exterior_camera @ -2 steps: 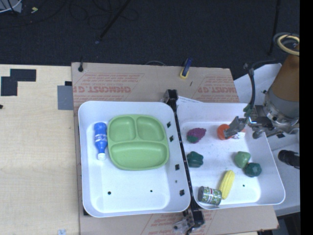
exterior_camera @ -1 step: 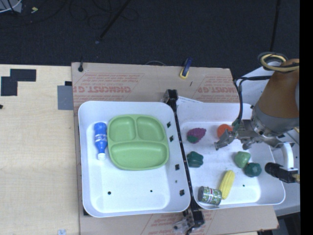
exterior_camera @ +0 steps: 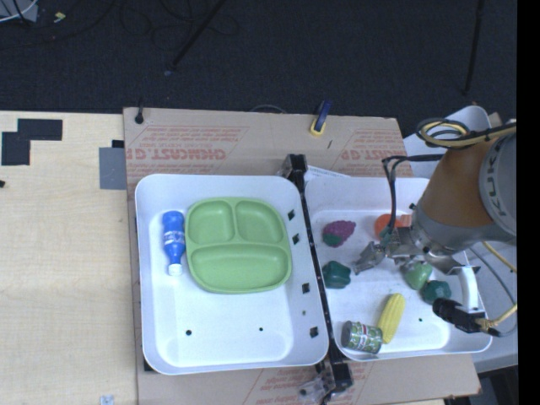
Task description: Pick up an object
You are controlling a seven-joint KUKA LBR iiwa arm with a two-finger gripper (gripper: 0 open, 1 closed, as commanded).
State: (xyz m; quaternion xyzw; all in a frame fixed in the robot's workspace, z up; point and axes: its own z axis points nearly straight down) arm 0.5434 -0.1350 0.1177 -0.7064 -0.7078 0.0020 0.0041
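Observation:
My gripper (exterior_camera: pixel 372 257) hangs low over the middle of the right bin (exterior_camera: pixel 439 337), below the grey arm with its orange band. It sits between a purple bunch of grapes (exterior_camera: pixel 340 231) to its upper left and a dark green pepper (exterior_camera: pixel 336 273) to its lower left. An orange item (exterior_camera: pixel 386 224) lies just behind it, partly hidden by the wrist. A light green item (exterior_camera: pixel 417 274) and a dark green round one (exterior_camera: pixel 436 291) lie to its right. A yellow corn cob (exterior_camera: pixel 391 315) and a tin can (exterior_camera: pixel 364 337) rest near the front wall.
The left bin (exterior_camera: pixel 160 327) holds a green divided plate (exterior_camera: pixel 237 245) and a blue bottle (exterior_camera: pixel 173 240) beside it. A black divider (exterior_camera: pixel 310 260) runs between the bins. Cables and a black fitting (exterior_camera: pixel 460 315) hang off the arm at the right.

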